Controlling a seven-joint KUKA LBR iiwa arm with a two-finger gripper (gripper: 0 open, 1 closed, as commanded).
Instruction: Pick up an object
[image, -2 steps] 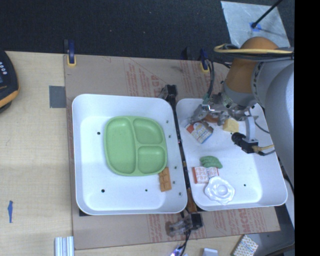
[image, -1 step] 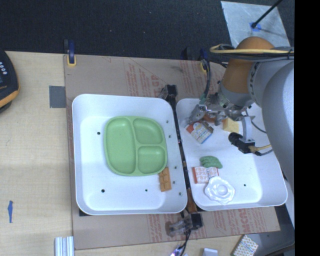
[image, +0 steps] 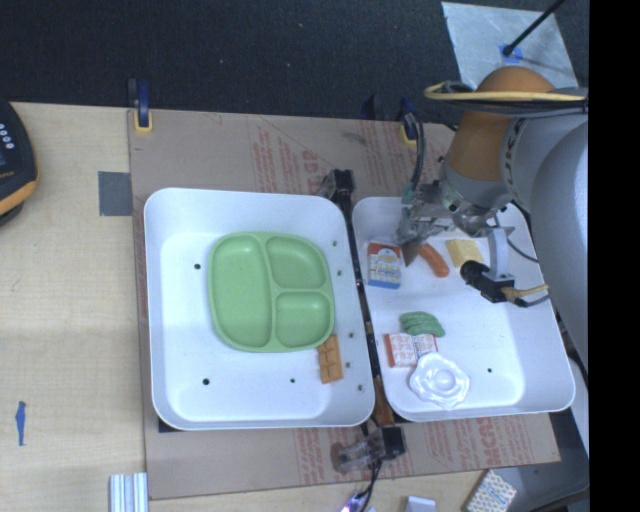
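Observation:
My gripper (image: 425, 238) hangs low over the back of the right bin (image: 520, 380), its dark fingers pointing down just left of an orange carrot-like piece (image: 434, 261). A small printed carton (image: 384, 266) lies to the left of the fingers. A yellow block (image: 462, 251) sits to the right of the carrot. Further forward lie a green leafy piece (image: 422, 323), a red-and-white packet (image: 408, 348) and a clear plastic lid (image: 438, 381). Nothing is visibly held between the fingers.
The left bin (image: 170, 300) holds a green divided plate (image: 271, 291) and a brown waffle-like bar (image: 329, 360) near its right wall. A black cable connector (image: 490, 283) hangs from the arm over the right bin. The grey arm covers the right bin's back right corner.

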